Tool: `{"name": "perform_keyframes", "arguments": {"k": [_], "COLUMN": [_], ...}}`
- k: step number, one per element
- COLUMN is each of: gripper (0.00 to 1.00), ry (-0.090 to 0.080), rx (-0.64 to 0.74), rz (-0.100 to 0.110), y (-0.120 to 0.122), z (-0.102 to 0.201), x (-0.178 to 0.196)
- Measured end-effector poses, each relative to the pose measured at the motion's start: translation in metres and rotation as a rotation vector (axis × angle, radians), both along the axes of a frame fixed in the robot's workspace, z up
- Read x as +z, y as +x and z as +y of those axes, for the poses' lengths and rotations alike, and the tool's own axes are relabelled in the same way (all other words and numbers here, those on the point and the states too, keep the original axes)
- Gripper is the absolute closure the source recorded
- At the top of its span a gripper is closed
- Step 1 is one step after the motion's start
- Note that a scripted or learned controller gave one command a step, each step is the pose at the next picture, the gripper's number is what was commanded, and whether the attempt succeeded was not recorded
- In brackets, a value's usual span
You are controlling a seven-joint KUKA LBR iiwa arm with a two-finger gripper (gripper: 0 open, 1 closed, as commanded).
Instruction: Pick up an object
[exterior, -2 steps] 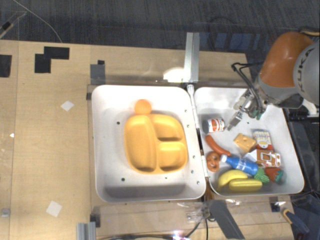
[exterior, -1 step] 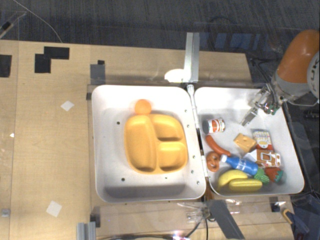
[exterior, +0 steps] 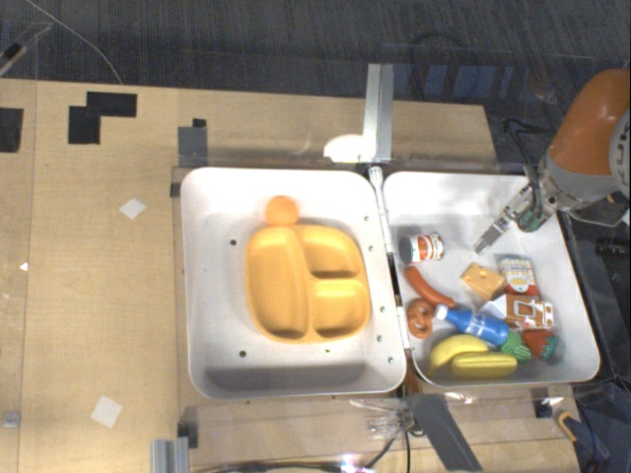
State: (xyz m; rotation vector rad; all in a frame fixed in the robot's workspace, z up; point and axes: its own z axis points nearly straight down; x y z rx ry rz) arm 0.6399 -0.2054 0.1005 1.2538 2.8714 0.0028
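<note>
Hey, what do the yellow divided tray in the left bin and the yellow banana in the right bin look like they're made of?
The yellow divided tray looks like moulded plastic: one even colour, rounded compartment edges, soft sheen. The yellow banana is probably a plastic toy too, uniformly coloured and smooth, though it is too small here to be sure.

In the right bin [exterior: 582, 313] lie a small red-and-white can [exterior: 424, 248] on its side, a tan cracker square [exterior: 482, 282], a red sausage [exterior: 428, 285], a pretzel [exterior: 420, 317], a blue bottle [exterior: 476, 324], a banana [exterior: 455, 348] and little cartons [exterior: 524, 299], crowded toward its near corner
</note>
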Motion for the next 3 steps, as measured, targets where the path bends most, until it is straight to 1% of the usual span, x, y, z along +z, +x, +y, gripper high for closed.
{"name": "perform_keyframes", "arguments": {"k": [1, 2, 3], "gripper": [0.00, 1.00, 0.00], "ry": [0.004, 0.003, 0.003], "rx": [-0.453, -0.445, -0.444], "rz": [0.002, -0.006, -0.006], "y": [-0.036, -0.033, -0.034], "z": [0.000, 0.001, 0.001], "x": [0.006, 0.019, 0.019]}}
